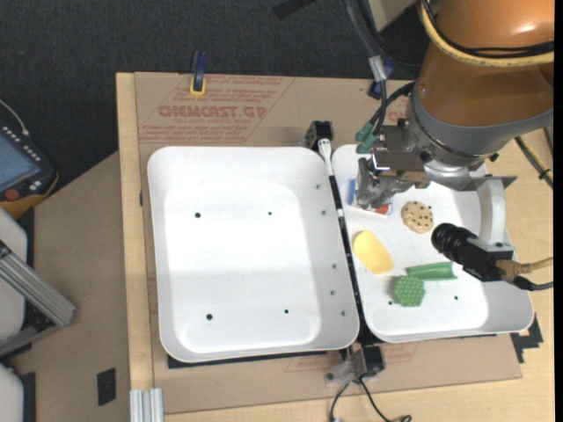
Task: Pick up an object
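My gripper [380,185] hangs low over the far left part of the right bin [493,319], under the grey and orange wrist. Right beneath it lies a blue and red object [359,193], partly hidden by the gripper. A round cookie with dark chips [417,215] lies just to the gripper's right. Nearer the front sit a yellow lemon-like piece [372,251], a green stick [431,272] and a green knobbly piece [408,290].
The left bin [167,236] stands beside the right one, their rims touching along the middle. A black cylinder with a cable [464,250] juts over the right bin's right side. Cardboard [220,104] lies under both bins.
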Tool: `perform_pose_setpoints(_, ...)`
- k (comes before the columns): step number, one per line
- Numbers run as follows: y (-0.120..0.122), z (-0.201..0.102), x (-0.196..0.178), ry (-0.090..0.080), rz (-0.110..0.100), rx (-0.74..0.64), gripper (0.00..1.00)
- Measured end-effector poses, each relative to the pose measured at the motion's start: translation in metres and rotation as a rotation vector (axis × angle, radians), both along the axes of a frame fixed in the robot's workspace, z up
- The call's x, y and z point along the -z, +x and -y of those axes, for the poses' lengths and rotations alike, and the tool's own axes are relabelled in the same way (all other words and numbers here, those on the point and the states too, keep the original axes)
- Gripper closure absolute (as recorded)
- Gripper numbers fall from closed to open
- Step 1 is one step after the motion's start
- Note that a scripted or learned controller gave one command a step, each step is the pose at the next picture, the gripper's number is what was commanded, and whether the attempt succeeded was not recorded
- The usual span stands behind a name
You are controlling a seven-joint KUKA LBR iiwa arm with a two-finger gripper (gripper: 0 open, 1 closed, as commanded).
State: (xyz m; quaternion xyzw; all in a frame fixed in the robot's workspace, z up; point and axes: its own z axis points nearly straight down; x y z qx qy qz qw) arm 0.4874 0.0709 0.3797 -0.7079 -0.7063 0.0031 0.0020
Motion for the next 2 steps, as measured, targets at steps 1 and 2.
perform_pose_setpoints(1, -0.008, -0.04, -0.018, 0.003, 0.01, -0.007, 1.0)
perform_pose_setpoints(2, -0.008, -0.048, -0.035, 0.002, 0.012, -0.004, 1.0)
